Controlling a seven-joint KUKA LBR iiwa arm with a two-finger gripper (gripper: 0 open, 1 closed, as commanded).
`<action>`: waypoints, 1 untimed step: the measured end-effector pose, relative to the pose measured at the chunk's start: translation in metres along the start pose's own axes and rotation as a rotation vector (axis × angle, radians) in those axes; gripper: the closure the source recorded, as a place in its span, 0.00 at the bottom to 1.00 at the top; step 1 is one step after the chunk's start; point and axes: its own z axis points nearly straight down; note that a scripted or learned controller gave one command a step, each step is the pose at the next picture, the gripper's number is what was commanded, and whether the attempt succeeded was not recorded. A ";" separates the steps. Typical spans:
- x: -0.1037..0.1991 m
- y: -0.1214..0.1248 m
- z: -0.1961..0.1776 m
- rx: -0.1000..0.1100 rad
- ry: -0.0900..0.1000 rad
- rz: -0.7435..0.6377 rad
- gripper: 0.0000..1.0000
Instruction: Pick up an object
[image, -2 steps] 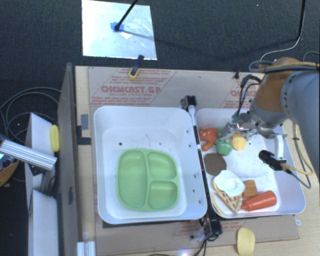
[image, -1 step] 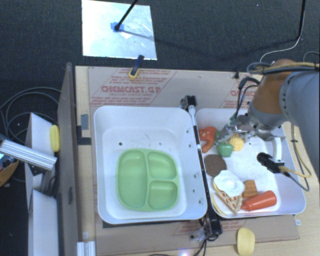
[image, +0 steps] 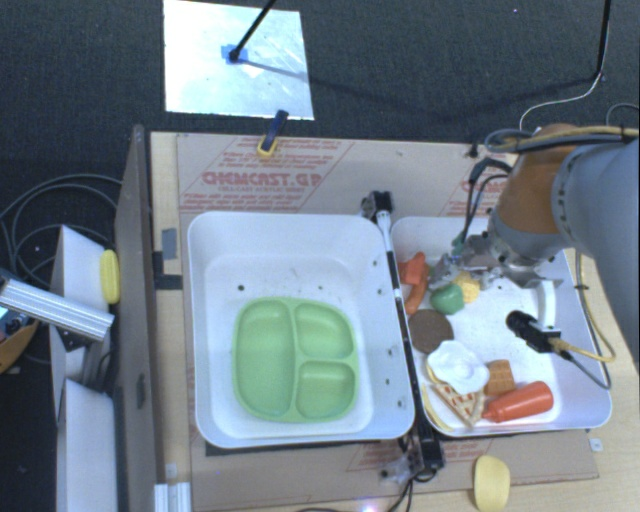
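Tool (image: 462, 262) state unclear, over right bin (image: 590, 395); one green tray (image: 296, 358) in left bin (image: 215, 300).

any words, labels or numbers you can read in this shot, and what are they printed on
Large red line on the brown cardboard sheet under the two white bins: blurred, roughly "CHEMCAST GP", not certain.
Smaller red lines above and below it: too blurred to read.
Red print on the cardboard's right corner, near the grey arm: unreadable.
Nothing else carries legible text.
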 end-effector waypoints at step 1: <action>0.001 0.002 -0.011 -0.004 0.002 0.000 1.00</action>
